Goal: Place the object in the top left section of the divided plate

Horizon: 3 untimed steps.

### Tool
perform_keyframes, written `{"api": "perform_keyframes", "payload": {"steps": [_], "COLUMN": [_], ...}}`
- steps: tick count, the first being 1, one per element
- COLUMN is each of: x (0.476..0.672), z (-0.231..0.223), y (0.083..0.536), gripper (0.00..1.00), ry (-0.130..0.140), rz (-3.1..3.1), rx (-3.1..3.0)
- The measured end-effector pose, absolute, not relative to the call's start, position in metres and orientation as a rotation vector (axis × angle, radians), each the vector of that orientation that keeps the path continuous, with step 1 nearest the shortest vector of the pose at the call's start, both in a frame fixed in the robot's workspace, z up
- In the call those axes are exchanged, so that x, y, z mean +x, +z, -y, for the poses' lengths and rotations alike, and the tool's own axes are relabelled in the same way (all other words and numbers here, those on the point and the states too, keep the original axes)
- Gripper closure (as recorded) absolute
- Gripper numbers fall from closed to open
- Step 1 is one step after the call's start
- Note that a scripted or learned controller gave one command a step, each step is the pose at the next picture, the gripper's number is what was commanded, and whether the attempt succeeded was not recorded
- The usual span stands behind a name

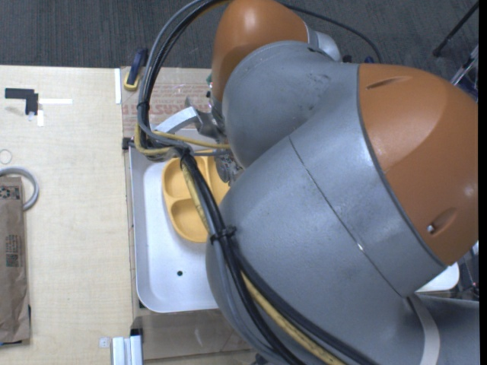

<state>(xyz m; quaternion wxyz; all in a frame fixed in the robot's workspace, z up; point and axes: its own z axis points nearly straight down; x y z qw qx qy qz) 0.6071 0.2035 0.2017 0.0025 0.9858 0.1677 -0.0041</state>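
My arm (342,204) covers most of the yellow plate (183,204) in the white bin (163,280) (near its left wall); the object's place and my tool's state I cannot tell. Next, I judge, comes lowering over the section.

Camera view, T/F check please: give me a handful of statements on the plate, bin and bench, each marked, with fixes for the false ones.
1. The divided plate is yellow. True.
2. The plate sits on the bare wooden bench. False: it lies inside a white bin.
3. The arm covers part of the plate. True.
4. Black cables run across the plate. True.
5. The arm is blue all over. False: it is grey with orange sections.
6. A brown paper bag lies inside the bin. False: it lies on the wooden bench at the view's left edge.
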Motion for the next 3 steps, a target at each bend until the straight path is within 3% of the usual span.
{"api": "perform_keyframes", "payload": {"steps": [1, 2, 3], "x": [0.609, 0.554, 0.600], "z": [-0.140, -0.175, -0.226], "y": [0.258, 0.100, 0.123], "gripper": [1.00, 1.00, 1.00], "ry": [-0.012, -0.003, -0.010], "rz": [-0.537, -0.616, -0.410], "rx": [3.090, 3.076, 3.111]}}
